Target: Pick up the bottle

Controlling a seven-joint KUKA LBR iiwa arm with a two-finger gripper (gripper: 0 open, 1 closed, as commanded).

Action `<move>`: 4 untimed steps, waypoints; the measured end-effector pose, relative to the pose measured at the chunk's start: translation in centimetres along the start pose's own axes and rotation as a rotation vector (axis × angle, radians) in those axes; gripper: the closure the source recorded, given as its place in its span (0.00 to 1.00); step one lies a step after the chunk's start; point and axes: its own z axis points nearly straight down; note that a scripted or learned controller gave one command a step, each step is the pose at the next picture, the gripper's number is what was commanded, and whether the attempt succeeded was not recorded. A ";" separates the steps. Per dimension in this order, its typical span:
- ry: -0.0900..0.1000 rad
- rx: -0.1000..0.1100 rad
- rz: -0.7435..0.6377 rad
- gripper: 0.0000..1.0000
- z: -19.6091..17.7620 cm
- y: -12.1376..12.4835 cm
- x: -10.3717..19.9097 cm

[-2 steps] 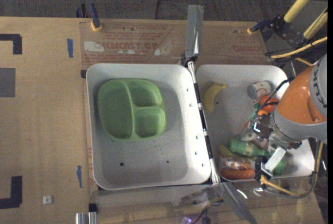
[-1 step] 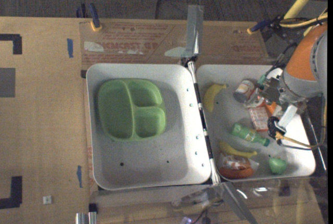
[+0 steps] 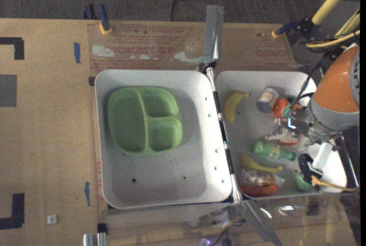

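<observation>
Red-wrapped packet (image 3: 260, 183) is lying just below a yellow banana (image 3: 261, 164); green bottle (image 3: 273, 150) is lying just above that banana, gripper (image 3: 293, 125) hovering beside it, grip state impossible to tell.

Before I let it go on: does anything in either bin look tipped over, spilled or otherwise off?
No spill or damage that I can see. The green bottle lies on its side in the right bin, crowded among bananas and other small items, with the claw just above it. The green divided plate sits flat in the left bin.
</observation>
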 end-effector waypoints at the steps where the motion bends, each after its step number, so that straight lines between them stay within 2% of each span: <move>1: -0.001 -0.015 -0.063 0.00 2.1 -6.1 4.8; 2: -0.001 -0.003 0.405 0.00 1.5 -5.6 2.1; 3: 0.000 -0.014 0.882 0.00 2.1 -4.3 3.1; 4: -0.003 -0.007 0.879 1.00 1.2 -4.5 3.2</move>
